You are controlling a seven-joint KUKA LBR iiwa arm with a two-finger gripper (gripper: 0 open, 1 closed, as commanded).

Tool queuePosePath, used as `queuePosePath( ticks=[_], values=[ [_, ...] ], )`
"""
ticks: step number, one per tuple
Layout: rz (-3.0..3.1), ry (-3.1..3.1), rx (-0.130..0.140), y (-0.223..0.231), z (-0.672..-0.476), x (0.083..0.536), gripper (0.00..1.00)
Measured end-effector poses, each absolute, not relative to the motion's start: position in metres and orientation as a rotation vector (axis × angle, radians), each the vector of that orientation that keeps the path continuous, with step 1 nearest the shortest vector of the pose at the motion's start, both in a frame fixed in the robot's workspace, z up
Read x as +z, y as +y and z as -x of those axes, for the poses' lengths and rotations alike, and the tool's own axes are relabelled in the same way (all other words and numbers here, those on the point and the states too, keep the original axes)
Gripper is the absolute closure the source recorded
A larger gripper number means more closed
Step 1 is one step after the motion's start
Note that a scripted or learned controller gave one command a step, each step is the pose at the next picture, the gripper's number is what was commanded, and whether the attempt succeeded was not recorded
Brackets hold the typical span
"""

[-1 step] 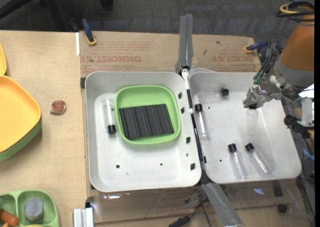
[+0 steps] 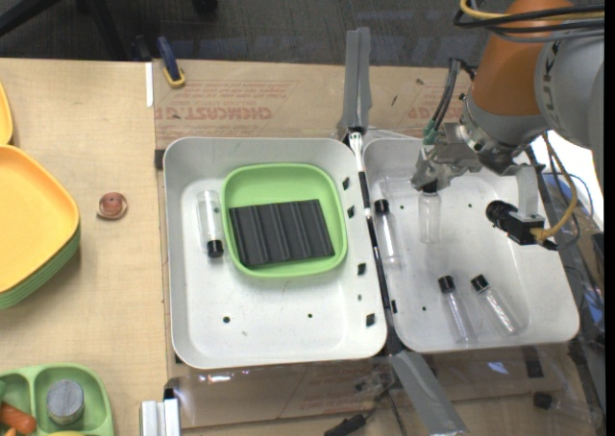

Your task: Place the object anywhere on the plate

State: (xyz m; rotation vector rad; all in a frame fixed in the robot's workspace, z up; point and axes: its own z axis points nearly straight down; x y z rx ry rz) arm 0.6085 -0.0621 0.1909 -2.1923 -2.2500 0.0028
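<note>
A green plate [image 2: 283,184] sits in the left bin [image 2: 279,328] with a dark ribbed mat [image 2: 282,232] lying on it. Several clear tubes with black caps are about. One tube [image 2: 209,223] lies in the left bin just left of the plate. Another tube [image 2: 384,230] rests along the left wall of the right bin [image 2: 538,309], and two tubes [image 2: 454,306] lie near its front. My gripper [image 2: 426,182] hangs low over the back left of the right bin. A clear tube [image 2: 429,218] extends from directly beneath it toward the front, its upper end hidden by the gripper.
A stack of yellow-orange plates [image 2: 34,223] and a small red knob [image 2: 112,204] lie on the bench to the left. A green divided tray [image 2: 48,400] is at the front left corner. A black cable fitting [image 2: 509,218] hangs over the right bin.
</note>
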Motion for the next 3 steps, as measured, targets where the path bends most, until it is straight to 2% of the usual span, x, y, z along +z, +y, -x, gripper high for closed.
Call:
queuePosePath(
  ticks=[1, 2, 3],
  values=[
    [2.008, -2.413, 0.005, -0.017, -0.579, 0.190, 1.00],
    [1.858, -2.530, 0.004, 0.008, -0.554, 0.190, 1.00],
    [1.858, -2.531, 0.004, 0.007, -0.554, 0.190, 0.00]
  ],
)
